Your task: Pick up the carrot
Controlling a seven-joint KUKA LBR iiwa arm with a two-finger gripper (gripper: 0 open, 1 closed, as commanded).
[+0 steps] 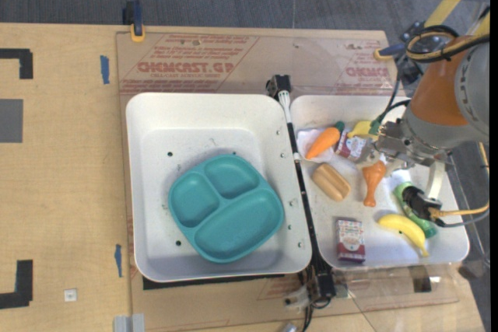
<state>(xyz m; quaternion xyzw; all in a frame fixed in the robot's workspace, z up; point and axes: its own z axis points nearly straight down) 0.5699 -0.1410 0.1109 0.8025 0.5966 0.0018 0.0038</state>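
Nearest the camera, along the right bin's (459, 249) front edge, a small red box (351, 238) lies next to a banana (405, 230), with a green item (412, 202) just behind the banana. Further in come a bread roll (331, 182) and an orange drumstick (373, 181), scattered loosely as if dumped in for picking practice. The carrot (323, 142) lies behind them near the bin's back left, its green top pointing right, just beside the wall shared with the left bin (144, 190). That bin holds a teal plate (226, 206) with three compartments, likely there as a drop spot. The hand (387, 142) hangs low over the right bin, between the drumstick and a yellow-red item (358, 132), a little to the right of the carrot and apart from it. Whether it is spread or pressed together I cannot tell; the wrist hides it. Both bins sit on the desk (62, 190).
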